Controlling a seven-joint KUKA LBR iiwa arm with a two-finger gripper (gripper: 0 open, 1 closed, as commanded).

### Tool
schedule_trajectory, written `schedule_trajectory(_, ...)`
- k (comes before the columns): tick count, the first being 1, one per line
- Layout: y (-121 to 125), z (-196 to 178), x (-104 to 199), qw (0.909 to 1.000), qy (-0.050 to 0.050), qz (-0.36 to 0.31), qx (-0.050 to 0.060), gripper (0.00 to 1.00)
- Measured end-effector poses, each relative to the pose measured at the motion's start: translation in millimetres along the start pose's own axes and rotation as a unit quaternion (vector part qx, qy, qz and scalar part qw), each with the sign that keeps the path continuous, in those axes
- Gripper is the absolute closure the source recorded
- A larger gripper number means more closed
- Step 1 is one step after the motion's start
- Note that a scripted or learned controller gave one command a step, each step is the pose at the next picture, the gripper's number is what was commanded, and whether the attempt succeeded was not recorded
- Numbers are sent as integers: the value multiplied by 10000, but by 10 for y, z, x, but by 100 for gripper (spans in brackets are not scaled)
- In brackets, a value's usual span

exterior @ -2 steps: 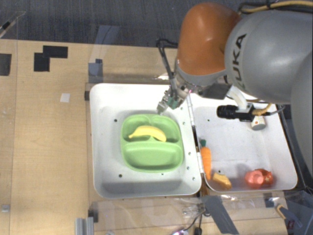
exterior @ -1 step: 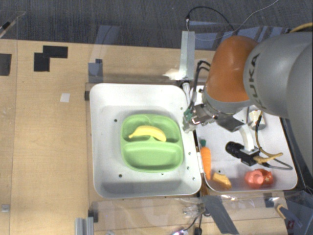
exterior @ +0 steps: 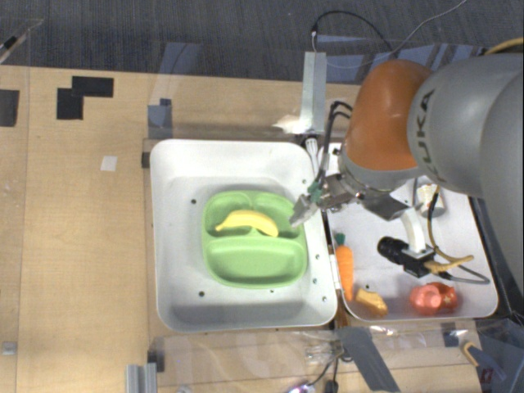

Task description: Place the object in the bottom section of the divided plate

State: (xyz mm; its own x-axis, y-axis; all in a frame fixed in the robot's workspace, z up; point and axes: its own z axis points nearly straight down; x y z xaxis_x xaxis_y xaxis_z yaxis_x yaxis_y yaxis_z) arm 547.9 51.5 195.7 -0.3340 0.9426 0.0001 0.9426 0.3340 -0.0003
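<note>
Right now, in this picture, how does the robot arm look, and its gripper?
The arm is thick and rounded, grey, with dark KUKA lettering on its side and a broad orange band above the wrist. Thin black cables loop near the wrist. The gripper is small, of dull grey metal, narrowing to slim fingers.

A wooden bench (exterior: 74, 244) stands before dark grey carpet (exterior: 164, 15).

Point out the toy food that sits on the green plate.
The yellow banana, lying in the green plate's upper section. The carrot and red apple lie in the right bin.
</note>
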Motion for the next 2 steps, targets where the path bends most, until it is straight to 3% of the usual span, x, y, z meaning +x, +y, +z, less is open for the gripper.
schedule_trajectory(1, -206, 143, 323, 9999, 1, 150, 4, 0)
schedule_trajectory(2, -346, 140, 186, 9987, 1, -512, -2, 0)
